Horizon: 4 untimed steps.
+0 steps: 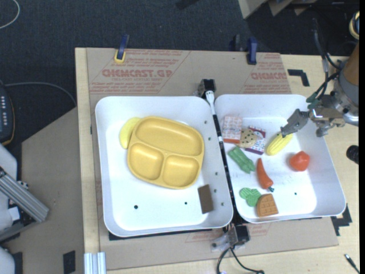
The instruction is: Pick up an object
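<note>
The gripper [308, 121] is seen at the right of the frame, over the upper part of the right bin [336, 194], with its two fingers spread apart and nothing between them. A yellow corn cob [278, 142] lies just below and left of it, near one fingertip; whether they touch cannot be told. A red tomato [299, 161], an orange carrot [264, 175] and a green pea pod [242, 159] lie lower in the same bin. A yellow divided plate [165, 152] rests in the left bin [114, 204]. The approach step is judged to be in hand: no object has yet been grasped. Next, the fingers would need to be brought astride the corn cob and closed.
</note>
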{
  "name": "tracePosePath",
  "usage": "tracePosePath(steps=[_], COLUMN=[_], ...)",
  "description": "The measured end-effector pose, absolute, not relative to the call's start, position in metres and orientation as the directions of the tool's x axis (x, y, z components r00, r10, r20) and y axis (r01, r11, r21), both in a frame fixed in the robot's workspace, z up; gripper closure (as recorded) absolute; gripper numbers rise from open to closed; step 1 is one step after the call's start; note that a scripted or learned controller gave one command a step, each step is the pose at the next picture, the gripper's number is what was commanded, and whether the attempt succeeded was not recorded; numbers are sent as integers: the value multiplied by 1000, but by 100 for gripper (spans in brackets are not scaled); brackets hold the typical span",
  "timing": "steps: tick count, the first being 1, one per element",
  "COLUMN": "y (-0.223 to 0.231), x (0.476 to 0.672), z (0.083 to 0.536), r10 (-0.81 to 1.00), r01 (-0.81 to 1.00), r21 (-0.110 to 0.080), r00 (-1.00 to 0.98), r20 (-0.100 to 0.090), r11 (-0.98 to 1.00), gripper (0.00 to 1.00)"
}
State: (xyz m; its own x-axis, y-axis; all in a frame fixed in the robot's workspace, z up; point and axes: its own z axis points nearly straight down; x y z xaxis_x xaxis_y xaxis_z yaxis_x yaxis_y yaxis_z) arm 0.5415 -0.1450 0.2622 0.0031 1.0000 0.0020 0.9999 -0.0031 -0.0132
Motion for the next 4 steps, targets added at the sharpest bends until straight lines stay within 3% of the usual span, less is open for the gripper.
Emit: tracePosePath(steps=[1,4], y=[-145,-148], x=[544,531], z=[269,125], r10=[1000,1000], r01=[1000,1000], r21=[1,-6], r00=[0,0], r20=[0,2], r11=[0,0], gripper=[0,0])
